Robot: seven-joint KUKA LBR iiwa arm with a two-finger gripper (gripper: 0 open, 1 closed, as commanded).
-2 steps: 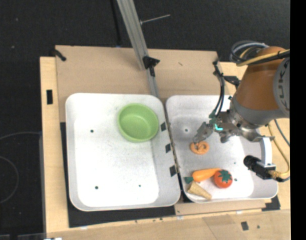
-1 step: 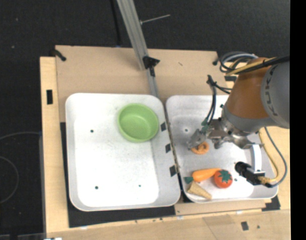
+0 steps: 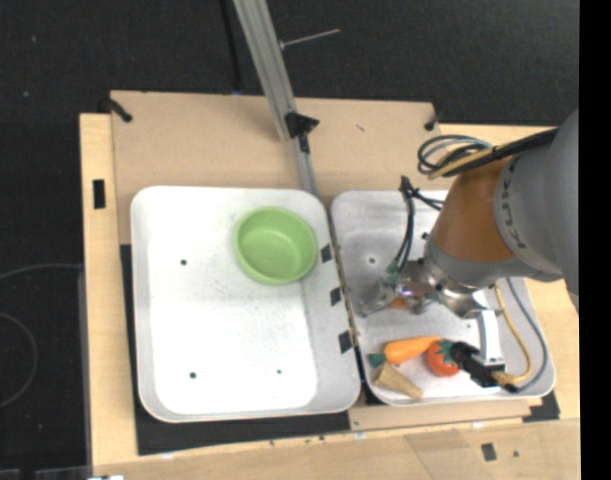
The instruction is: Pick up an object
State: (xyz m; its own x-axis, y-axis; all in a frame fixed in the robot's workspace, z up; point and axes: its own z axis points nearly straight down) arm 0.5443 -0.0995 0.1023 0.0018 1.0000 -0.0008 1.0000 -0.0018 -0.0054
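Observation:
My gripper (image 3: 395,294) reaches down into the middle of the right bin (image 3: 357,230), close to its left wall, with the grey and orange arm above it. Just in front of it, along the bin's near edge, lie an orange carrot-shaped piece (image 3: 410,348), a red tomato-like piece (image 3: 444,361) and a tan wedge (image 3: 397,382). None of them appears to touch the gripper. A green bowl (image 3: 276,246) sits upright in the far right part of the left bin (image 3: 185,368).
A slanted metal rod (image 3: 270,63) rises from the bench behind the gap between the two bins. Cables (image 3: 450,153) loop off the arm over the right bin's far side. Dark floor surrounds the bench (image 3: 185,138).

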